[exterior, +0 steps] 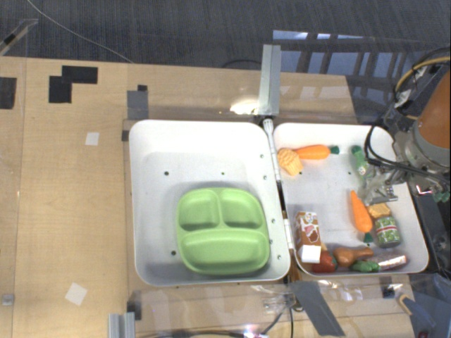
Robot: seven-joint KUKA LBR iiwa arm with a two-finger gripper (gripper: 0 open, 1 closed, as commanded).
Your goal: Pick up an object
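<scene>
Since the little carrot [361, 214] lies tight beside the green can [387, 232], could knock it away or pinch both. Can't tell if the fingers [374, 189] are open or closed.

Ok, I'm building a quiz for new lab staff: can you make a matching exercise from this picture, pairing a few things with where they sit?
Things:
1. green three-compartment plastic plate
2. long orange toy carrot with a green tip
3. small brown-and-white carton
4. grey two-finger gripper

Places:
A. far edge of the right white bin
B. left white bin
C. near left corner of the right bin
D. above the right bin's right side

Pairs: 1-B, 2-A, 3-C, 4-D
</scene>
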